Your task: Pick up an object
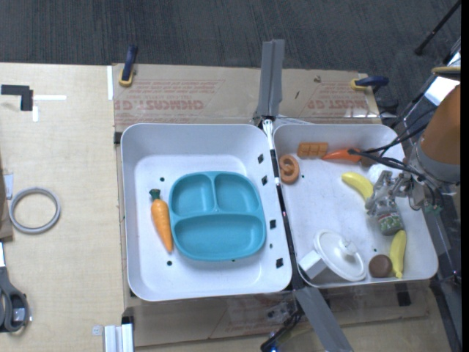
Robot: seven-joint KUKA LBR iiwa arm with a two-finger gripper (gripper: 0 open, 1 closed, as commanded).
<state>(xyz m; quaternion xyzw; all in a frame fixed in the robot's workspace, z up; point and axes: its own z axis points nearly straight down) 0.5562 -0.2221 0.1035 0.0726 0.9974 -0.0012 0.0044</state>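
I start from the biggest things. The pale wooden bench (58, 152) carries two shallow white bins. The grey arm with the orange band (443, 138) reaches in from the right side over the right white bin (330, 125), and its gripper (381, 196) is low over the right half of this bin. I cannot tell how far the gripper is open, and I see nothing held in it.

I judge that the step in hand is the approach, and the pick itself is not yet done. The nearest candidate is the small grey-green speckled lump (389, 221), which lies just below the gripper in the view. The next move calls for centring over one piece only and then going down straight.

The crowding is the difficulty. The curved yellow plastic banana (358, 185) lies just beside the gripper on the left. The white round lid with a knob (341, 255), the straight yellow toy piece (397, 251) and the small brown ball (379, 266) are near, toward the front wall. The thin orange stick (341, 154), the brown block (313, 150) and the orange ring (289, 169) are further away.

The left white bin (190, 129) holds the blue divided plastic plate (218, 216) and the orange toy carrot (162, 222), well apart from the gripper.
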